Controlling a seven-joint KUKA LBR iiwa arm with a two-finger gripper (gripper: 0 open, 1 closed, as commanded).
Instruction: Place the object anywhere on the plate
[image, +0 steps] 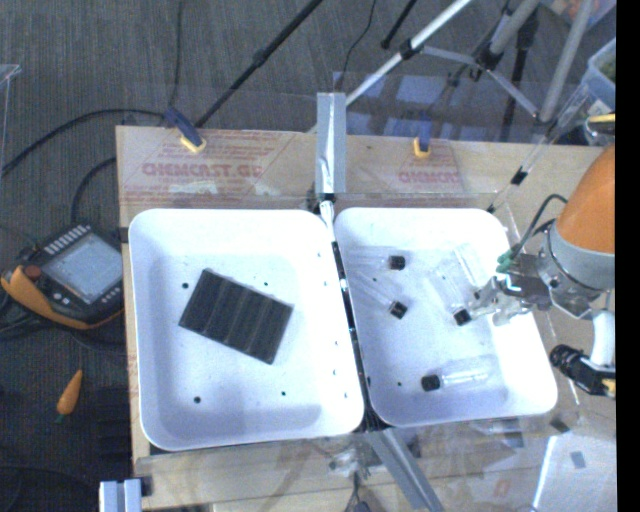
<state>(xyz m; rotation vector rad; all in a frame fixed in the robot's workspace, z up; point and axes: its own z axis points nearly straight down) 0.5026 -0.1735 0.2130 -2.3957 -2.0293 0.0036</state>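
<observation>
Left bin (150, 330): a dark ribbed rectangular plate (236, 315) is laid flat at its middle, tilted.

Right bin (520, 395): several clear vials with black caps (441, 290) are scattered across the floor, one (456, 377) near the front wall.

Arm: entered from the right, orange band uppermost, wrist bent down over the right bin's right edge. Gripper (497, 301): positioned just beside a black-capped vial; opening cannot be told, nothing seen held.

fixed overhead cam, slanted, both bins (150, 300)
</observation>
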